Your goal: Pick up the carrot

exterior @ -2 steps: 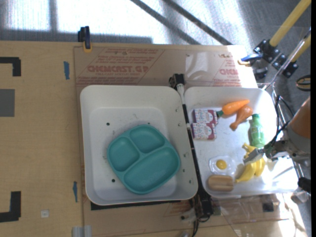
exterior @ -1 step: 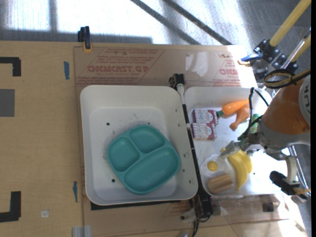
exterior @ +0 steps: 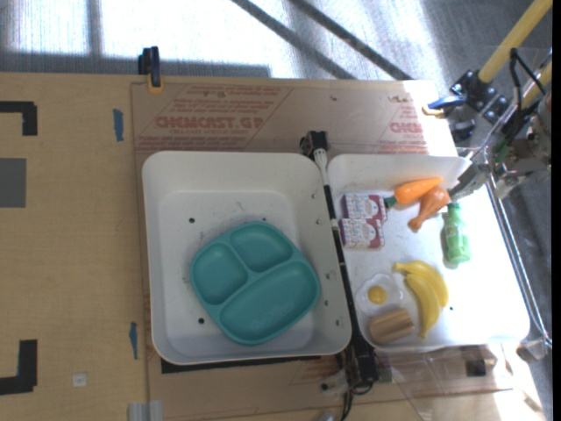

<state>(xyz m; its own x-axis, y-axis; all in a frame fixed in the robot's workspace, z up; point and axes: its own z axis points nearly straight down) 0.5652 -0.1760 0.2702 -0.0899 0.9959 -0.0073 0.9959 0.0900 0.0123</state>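
Carrot (exterior: pixel 415 189) not lifted yet: you've got it lying in the right bin (exterior: pixel 500 305), just above the drumstick (exterior: pixel 429 208). Gripper (exterior: pixel 463 185) just right of carrot; can't tell how the jaws stand. Grasp and lift remain.

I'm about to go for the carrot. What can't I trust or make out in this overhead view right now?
- Gripper: small and glare-washed at the right bin's far edge; finger state unreadable in the camera view.
- Carrot: whether its right end touches the gripper or the drumstick is unclear.
- Green bottle: blurred, label unreadable.
- Carton: print too small to read.
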